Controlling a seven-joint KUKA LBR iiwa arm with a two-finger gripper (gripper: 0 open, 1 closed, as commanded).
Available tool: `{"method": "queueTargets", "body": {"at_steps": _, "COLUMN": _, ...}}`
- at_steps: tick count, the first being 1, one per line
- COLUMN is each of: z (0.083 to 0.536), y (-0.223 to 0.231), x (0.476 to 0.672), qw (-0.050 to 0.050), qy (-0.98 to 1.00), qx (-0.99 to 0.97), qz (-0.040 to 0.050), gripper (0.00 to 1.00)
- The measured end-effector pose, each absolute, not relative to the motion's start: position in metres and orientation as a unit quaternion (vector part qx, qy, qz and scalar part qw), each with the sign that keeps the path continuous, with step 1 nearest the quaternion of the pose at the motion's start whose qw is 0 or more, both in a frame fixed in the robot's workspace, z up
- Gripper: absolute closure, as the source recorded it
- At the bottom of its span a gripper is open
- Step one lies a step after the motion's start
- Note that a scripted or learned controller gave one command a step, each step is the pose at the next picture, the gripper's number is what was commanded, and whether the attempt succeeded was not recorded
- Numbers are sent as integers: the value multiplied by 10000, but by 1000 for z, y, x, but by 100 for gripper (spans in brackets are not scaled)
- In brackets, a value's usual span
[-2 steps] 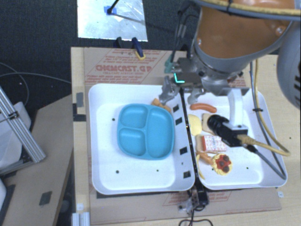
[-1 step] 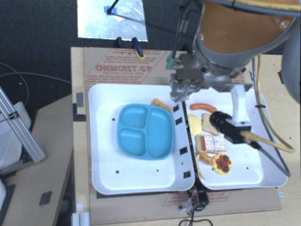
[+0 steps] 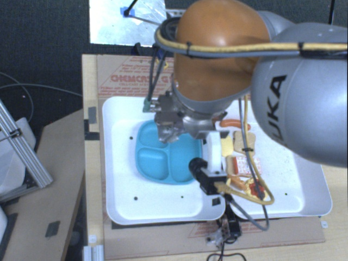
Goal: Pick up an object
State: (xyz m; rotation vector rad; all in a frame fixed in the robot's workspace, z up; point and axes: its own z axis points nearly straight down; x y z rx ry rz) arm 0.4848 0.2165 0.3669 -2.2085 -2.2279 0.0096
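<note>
A light blue divided plate (image 3: 163, 165) lies in the left white bin (image 3: 122, 200). My gripper (image 3: 167, 134) hangs low over the plate's far edge, with the grey arm and its orange band above it covering the back of both bins. In the right bin (image 3: 304, 194) a thin orange-red piece (image 3: 232, 123), a pale yellow block (image 3: 242, 142) and a red and white packet (image 3: 243, 165) lie close together, just right of the gripper's bracket. The arm hides part of them.
A cardboard sheet (image 3: 128, 75) lies under the bins and shows behind them. A shiny foil sheet (image 3: 128, 12) lies farther back. At the left, off the bench, stands a metal frame (image 3: 22, 151).
</note>
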Motion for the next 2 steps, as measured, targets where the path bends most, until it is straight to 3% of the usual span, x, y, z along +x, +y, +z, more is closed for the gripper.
{"method": "queueTargets", "body": {"at_steps": 1, "z": 246, "y": 235, "x": 484, "qw": 26, "qy": -7078, "qx": -7064, "qz": 60, "gripper": 100}}
{"method": "queueTargets", "body": {"at_steps": 2, "z": 264, "y": 234, "x": 487, "qw": 5, "qy": -7062, "qx": -7080, "qz": -7, "gripper": 100}}
